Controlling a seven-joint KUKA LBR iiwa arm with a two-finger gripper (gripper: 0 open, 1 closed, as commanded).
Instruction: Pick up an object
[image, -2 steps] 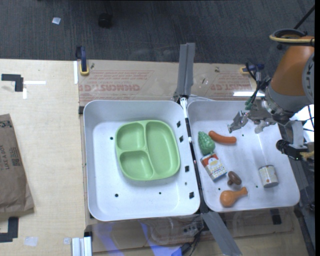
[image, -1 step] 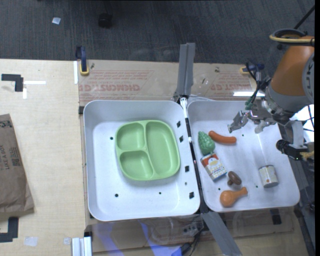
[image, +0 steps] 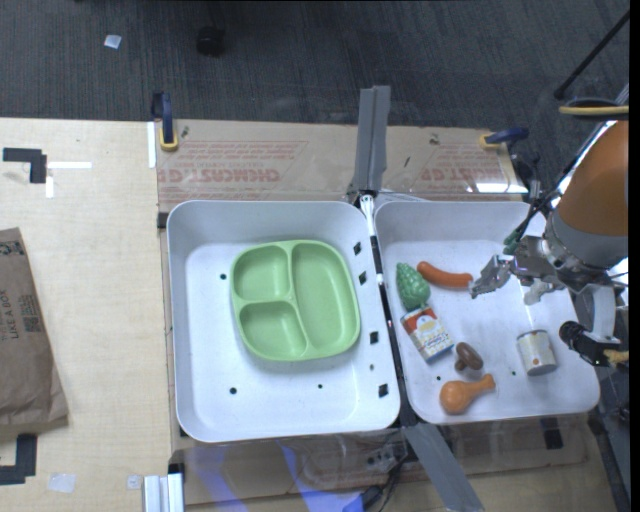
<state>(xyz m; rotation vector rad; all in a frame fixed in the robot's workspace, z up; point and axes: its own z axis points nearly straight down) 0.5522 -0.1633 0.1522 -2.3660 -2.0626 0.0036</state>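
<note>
The gripper (image: 497, 275) hangs low over the right bin (image: 560, 395), beside the orange sausage (image: 445, 275), probably choosing it; I cannot tell its jaws' state.

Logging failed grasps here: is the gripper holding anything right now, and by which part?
Nothing is held. The gripper hangs over the right bin, beside the orange sausage, with nothing between its fingers.

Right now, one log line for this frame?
gripper: over right bin, fingers unclear | nearest: carrot | held: nothing seen | left bin: green tray
</note>
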